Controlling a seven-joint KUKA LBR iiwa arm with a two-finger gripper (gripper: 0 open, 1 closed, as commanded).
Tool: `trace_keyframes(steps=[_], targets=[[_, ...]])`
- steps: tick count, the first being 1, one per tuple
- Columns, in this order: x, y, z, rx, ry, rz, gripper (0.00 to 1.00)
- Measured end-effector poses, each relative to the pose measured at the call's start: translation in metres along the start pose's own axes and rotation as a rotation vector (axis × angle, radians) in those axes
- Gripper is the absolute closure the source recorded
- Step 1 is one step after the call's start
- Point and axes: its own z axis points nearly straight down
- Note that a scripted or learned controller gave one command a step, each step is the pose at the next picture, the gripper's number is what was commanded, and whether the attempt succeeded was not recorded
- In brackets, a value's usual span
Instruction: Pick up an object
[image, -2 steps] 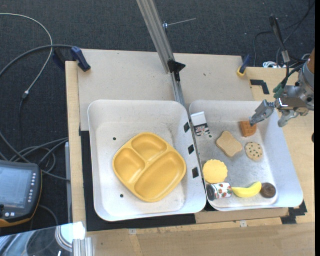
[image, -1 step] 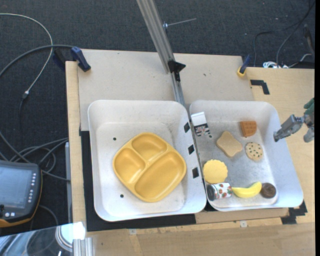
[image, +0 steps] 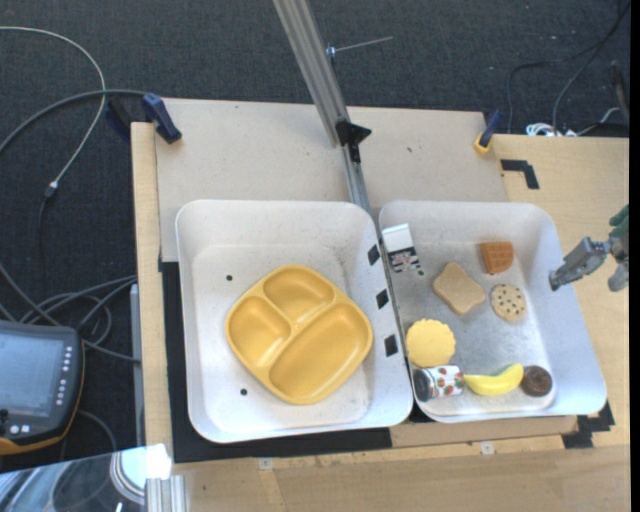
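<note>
From above, the gripper (image: 583, 262) comes in at the far right, poised over the right rim of the right bin (image: 570, 330). Its grey fingers point leftward toward the bin's middle, but they are small and dim here, and I cannot tell how far apart they stand; nothing shows between them.

Closest to the gripper, just to its left and a little farther from me, lies an orange waffle square (image: 495, 257). Just below that, nearer me than the gripper, is a round cookie with dark chips (image: 508, 301), and left of the cookie a slice of toast (image: 459, 288). Farther left again, against the bin's left wall, stands a small white carton (image: 399, 248).

Well below the gripper, along the bin's near edge, sit a chocolate donut (image: 537, 380), a banana (image: 495, 380) just beside it, and a small can (image: 438, 382) lying on its side. A yellow scalloped disc (image: 431, 342) rests just above the can.

Far from the gripper, across the divide, the left bin (image: 200, 300) holds a yellow divided plate (image: 298, 333)
</note>
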Motion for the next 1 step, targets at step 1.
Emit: trace_keyframes(steps=[1], targets=[[0.0007, 0.0003, -0.0004, -0.001, 0.0, -0.002, 0.0]])
